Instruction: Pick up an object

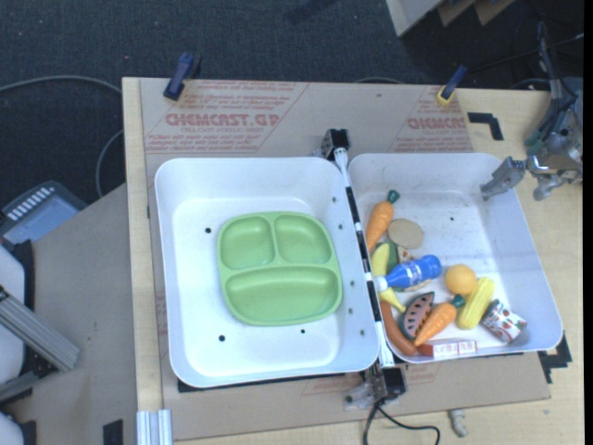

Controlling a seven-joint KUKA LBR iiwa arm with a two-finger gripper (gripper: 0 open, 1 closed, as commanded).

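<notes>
The right bin holds a heap of toy food along its left and near sides. In it lie a carrot, a tan disc, a blue bottle, an orange ball, a yellow corn cob, a watermelon slice, a second carrot and a small printed can. My gripper hangs over the bin's far right corner, well away from the heap. It is open, and nothing sits between its fingers.
A green divided plate lies in the middle of the left bin. A black divider rail runs between the two bins. Blue clamps hold the cardboard sheet at the bench's far edge.
</notes>
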